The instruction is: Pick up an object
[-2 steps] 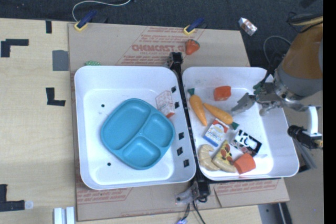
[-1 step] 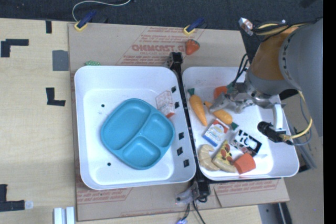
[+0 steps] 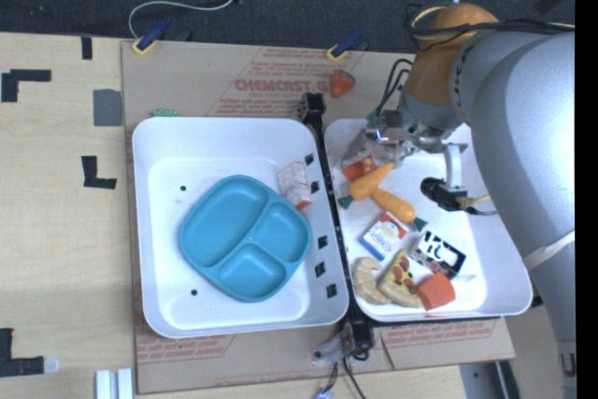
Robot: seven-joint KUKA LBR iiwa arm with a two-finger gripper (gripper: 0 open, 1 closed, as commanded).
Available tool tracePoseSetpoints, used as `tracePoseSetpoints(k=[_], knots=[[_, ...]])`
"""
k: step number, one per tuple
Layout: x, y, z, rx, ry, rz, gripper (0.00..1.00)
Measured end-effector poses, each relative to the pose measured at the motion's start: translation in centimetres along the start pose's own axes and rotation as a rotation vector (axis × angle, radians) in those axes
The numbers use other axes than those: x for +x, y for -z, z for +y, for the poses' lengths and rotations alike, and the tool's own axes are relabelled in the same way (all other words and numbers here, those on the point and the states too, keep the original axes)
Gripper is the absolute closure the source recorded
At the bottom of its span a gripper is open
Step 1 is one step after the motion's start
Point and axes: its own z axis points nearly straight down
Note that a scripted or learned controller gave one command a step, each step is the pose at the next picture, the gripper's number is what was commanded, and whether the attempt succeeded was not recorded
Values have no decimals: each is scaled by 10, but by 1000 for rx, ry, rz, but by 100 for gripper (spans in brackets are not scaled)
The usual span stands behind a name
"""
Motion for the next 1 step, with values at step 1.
tracePoseSetpoints(k=[1], knots=[[-1, 11, 0, 0, 1, -3, 100]])
